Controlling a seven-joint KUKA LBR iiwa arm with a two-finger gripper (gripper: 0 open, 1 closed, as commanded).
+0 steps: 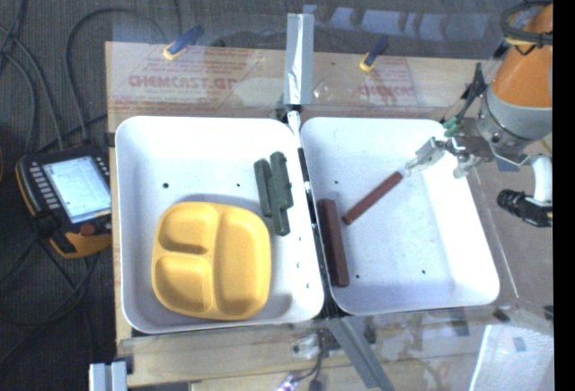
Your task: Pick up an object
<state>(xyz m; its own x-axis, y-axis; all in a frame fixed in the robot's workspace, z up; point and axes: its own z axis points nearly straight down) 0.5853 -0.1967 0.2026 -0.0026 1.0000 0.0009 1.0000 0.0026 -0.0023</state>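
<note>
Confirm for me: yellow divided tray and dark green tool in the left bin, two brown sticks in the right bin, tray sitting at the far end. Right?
One slip: the camera view shows the yellow divided tray at the near end of the left bin, not the far end. The dark green tool lies beside it; both brown sticks are in the right bin.

Your tabletop (216, 79), seen from above.
Two white bins rest on it, touching: left bin (148, 146), right bin (449, 263).

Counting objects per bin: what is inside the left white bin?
The left white bin holds a yellow divided plastic tray and a dark green tool. Whatever lies beneath the tray is covered.
</note>
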